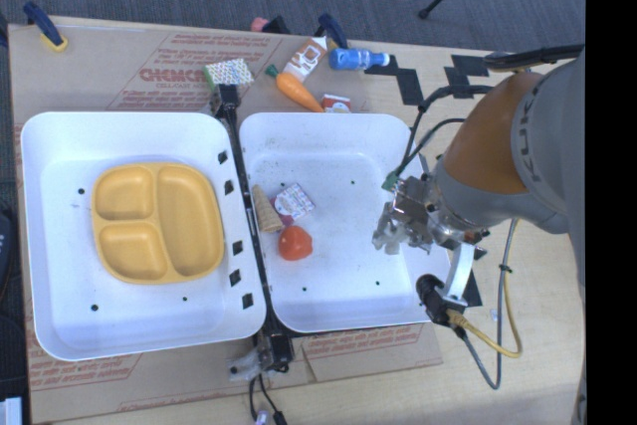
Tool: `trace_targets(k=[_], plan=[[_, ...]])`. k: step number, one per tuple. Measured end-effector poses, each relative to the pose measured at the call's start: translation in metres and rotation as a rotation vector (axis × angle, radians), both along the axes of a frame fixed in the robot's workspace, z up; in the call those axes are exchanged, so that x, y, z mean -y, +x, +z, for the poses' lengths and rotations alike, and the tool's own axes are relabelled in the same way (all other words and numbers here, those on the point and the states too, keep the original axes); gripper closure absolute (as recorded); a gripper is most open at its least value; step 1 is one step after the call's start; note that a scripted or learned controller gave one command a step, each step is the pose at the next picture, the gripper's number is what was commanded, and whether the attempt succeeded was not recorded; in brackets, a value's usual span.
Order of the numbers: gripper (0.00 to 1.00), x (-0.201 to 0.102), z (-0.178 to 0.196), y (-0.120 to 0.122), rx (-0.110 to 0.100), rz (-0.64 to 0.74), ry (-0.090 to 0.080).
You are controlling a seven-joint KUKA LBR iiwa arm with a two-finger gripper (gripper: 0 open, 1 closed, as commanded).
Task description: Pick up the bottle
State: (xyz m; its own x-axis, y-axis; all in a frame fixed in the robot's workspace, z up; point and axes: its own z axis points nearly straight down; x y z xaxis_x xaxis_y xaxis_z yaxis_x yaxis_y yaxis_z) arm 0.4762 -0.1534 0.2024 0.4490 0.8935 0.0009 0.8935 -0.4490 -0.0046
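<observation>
pincer (pixel 400 226): right bin's right edge, grip state unreadable
bottle (pixel 356 60): far, on desk outside bins
risk: grabs bin clutter instead

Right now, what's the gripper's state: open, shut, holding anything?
Gripper: at the right bin's right wall; it cannot be told whether it is open or closed. Nothing is seen held. The blue bottle lies on the bench beyond the bins.

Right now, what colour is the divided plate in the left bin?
Yellow plate, best seen in the camera view.
</observation>
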Motion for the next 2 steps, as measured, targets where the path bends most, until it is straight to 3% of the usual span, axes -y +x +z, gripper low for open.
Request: trace_targets(k=[1,2], plan=[[1.0,-0.03,-0.007,0.0,-0.002,-0.014,0.0],[1.0,-0.044,-0.011,0.0,-0.002,0.22,0.002]])
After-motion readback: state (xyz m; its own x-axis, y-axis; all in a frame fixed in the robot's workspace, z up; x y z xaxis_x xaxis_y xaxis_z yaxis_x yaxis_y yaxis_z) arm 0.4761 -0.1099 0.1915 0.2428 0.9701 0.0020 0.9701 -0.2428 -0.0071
